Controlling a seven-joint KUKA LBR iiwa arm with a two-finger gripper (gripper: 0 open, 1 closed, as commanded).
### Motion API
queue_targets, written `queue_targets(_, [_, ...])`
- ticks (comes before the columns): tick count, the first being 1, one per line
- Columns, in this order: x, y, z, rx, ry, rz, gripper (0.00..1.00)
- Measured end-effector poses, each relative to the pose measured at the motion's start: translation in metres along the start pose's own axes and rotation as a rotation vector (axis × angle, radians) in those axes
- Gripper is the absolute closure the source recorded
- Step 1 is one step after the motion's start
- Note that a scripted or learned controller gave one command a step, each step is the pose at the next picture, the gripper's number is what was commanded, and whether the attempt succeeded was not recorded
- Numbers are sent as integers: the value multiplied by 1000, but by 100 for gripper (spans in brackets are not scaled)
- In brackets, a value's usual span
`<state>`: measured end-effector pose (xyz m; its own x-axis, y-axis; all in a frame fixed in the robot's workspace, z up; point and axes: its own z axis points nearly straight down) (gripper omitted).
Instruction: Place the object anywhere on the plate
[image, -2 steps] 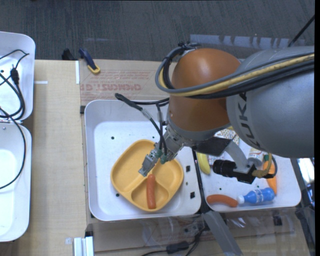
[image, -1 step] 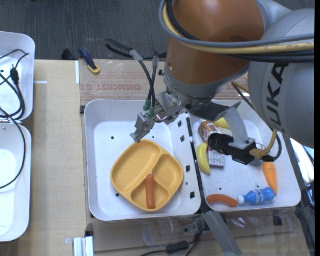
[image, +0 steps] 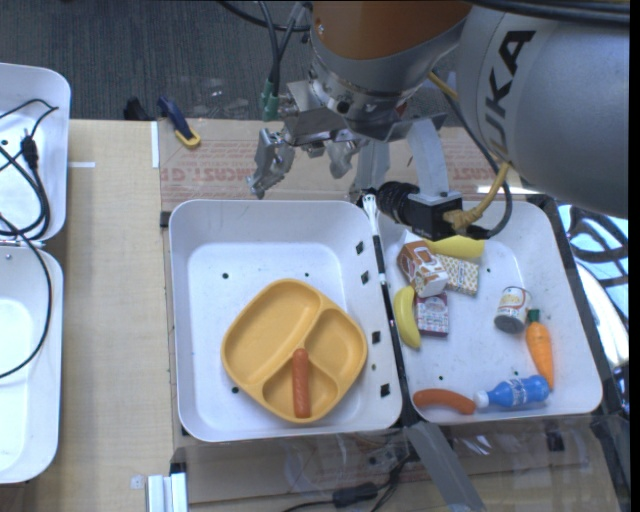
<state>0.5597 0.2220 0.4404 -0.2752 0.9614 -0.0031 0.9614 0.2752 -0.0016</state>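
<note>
— Camera view check: where is the sausage (image: 300, 382)?

— Already lying in the yellow plate (image: 250, 345), in its right compartment near the left bin's (image: 190, 300) front edge. My pincer (image: 305, 155) hangs spread and empty above that bin's back rim. Placement looks done.

Pale wooden bench (image: 110, 300) under the bins. Dark grey carpet floor (image: 120, 50) beyond its far edge. Black cables (image: 25, 190) trail over white trays at left. Blue-and-yellow clamp (image: 178, 122) on far edge.
</note>
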Motion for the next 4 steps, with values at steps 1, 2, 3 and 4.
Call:
queue_targets(1, [0,0,0,1,0,1,0])
queue_targets(2, [0,0,0,1,0,1,0])
queue_targets(3, [-21,-16,79,2,0,-45,0])
queue_targets(4, [-20,43,25,1,0,124,0])
